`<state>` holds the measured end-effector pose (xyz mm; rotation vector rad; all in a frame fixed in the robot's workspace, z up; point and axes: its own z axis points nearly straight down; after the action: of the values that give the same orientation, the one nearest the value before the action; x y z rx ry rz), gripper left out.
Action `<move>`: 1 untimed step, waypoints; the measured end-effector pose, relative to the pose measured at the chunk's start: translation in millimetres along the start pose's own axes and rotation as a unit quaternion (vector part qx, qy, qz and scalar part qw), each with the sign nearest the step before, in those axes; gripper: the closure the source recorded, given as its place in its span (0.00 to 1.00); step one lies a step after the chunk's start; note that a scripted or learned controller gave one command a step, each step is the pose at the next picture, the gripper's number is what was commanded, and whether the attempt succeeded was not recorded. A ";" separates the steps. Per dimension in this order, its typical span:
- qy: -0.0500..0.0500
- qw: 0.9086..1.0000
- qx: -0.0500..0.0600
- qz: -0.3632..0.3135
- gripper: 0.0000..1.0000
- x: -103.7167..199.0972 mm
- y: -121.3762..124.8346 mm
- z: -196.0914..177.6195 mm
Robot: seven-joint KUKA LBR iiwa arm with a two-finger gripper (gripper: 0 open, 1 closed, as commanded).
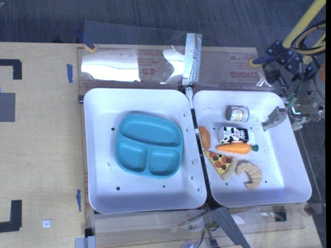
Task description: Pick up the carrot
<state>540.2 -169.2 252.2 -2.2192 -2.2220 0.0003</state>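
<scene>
The carrot [235, 148] is orange with a small green stem end pointing right. It lies flat near the middle of the right bin [289, 177], just below a black-and-white carton [235, 135]. My gripper [279, 116] hangs over the bin's upper right rim, up and to the right of the carrot and well apart from it. Nothing shows in its grasp.
Around the carrot lie a small silver can [237, 113], an orange-brown bun [205, 137], a pizza slice [221, 161] and a croissant [250, 173]. The left bin [98, 112] holds a blue divided plate [149, 144]. Cables and arm parts [297, 61] crowd the upper right.
</scene>
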 end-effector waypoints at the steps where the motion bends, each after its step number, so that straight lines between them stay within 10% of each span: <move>1: 0.001 1.000 -0.002 0.024 0.00 31.6 18.9 139.3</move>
<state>558.9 -137.5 112.9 -2.2731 -2.1688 -0.0049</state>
